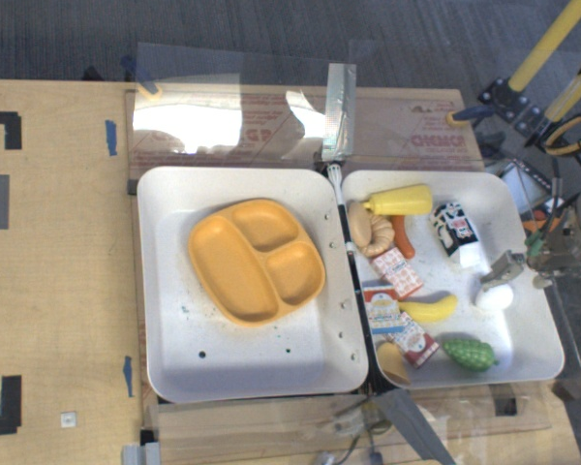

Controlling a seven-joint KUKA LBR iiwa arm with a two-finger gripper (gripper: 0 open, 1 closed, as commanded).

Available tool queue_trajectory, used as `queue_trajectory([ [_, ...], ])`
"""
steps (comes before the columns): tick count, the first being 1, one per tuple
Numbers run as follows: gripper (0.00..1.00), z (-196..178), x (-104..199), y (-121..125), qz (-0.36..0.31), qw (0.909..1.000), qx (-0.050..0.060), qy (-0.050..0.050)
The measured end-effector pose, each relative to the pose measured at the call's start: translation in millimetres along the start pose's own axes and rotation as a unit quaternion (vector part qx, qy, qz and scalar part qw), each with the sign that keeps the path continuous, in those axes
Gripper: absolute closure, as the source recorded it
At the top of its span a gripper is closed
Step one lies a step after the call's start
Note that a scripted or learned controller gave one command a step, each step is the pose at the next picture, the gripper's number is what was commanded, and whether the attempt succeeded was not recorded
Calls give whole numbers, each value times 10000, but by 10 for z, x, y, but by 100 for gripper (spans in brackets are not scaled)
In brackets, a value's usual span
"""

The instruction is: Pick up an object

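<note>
Green plastic of a toy vegetable (pixel 468 354) is showing at the near right of the right bin (pixel 537 356), with a banana (pixel 434 307) and small printed cartons (pixel 399 273) lying just beyond it. Farther off, a yellow bottle (pixel 401 201) and a black-and-white carton (pixel 454 226) are resting. The gripper (pixel 504 271) is being held low over bare floor at the bin's right; whether its jaws are wide or narrow cannot be told. Nothing is being gripped. An isolated item is probably best targeted. An orange divided plate (pixel 257 260) is sitting in the left bin (pixel 165 356).

The table (pixel 48 260) is light wood with black markings and blue tape strips. A clear plastic sheet (pixel 232 114) and cardboard panel (pixel 407 124) stand behind the bins. Grey carpet (pixel 271 8) lies beyond.
</note>
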State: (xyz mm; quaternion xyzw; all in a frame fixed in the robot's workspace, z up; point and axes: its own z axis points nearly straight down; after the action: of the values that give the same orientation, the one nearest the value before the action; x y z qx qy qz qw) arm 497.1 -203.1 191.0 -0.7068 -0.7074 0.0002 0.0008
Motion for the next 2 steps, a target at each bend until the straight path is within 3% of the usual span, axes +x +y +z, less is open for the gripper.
queue_trajectory([
  [1, 0, 607, 104, 422, 3822, 9241, 10, -4],
  [2, 0, 581, 103, 61, 4871, 8733, 22, 3],
])
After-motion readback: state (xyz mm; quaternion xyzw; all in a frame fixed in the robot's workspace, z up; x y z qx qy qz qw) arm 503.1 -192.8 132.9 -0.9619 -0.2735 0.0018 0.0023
